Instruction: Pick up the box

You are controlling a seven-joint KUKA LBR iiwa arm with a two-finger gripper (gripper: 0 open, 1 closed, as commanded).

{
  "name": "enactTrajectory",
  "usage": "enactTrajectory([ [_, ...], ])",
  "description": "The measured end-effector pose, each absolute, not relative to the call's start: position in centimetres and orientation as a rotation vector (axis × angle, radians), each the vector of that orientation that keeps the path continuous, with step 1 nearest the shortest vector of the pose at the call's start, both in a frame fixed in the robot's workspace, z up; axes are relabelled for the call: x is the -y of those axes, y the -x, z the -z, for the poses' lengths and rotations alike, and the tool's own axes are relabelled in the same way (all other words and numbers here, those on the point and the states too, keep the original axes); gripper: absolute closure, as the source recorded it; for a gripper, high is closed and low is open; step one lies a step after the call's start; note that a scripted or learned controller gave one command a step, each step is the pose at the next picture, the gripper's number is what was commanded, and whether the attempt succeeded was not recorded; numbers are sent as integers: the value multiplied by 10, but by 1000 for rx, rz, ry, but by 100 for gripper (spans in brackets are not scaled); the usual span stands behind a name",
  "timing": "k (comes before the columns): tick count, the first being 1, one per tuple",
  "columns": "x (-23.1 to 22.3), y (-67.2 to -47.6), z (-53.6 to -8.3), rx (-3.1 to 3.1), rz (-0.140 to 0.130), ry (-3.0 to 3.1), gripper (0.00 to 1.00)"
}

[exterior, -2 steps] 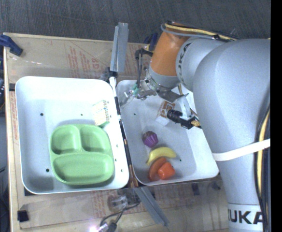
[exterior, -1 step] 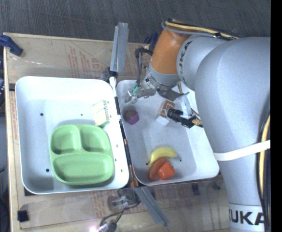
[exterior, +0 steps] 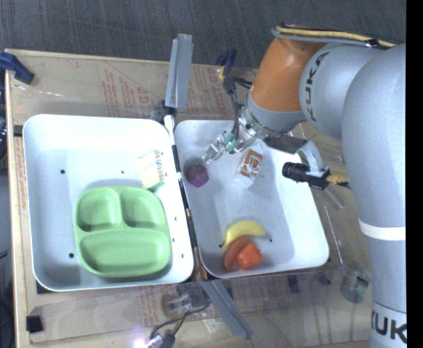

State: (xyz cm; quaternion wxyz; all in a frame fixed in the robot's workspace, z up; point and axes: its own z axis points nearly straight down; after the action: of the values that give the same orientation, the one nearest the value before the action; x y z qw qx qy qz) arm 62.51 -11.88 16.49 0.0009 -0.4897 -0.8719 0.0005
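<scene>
Hand: the hand (exterior: 224, 145) hangs over the right bin's (exterior: 307, 246) upper left part; how far open, cannot tell; nothing seen in its grip.
Box: the box (exterior: 251, 165), white with a brown label, lies tilted just right of the hand.
Plum: a dark plum (exterior: 195, 172) sits just left, near the bins' shared wall.
Open room: bare bin floor mid-right; banana (exterior: 245, 230) and orange fruit (exterior: 242, 255) crowd the near edge.
Left bin: green tray (exterior: 122, 231), small carton (exterior: 152, 167).
</scene>
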Motion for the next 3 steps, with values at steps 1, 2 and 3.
enactTrajectory([
  [1, 119, -625, -165, 2737, -2, 1538, 0],
  [2, 114, -621, -95, 2800, -16, 1449, 0],
  [3, 111, -650, -93, 2451, -10, 1974, 0],
])
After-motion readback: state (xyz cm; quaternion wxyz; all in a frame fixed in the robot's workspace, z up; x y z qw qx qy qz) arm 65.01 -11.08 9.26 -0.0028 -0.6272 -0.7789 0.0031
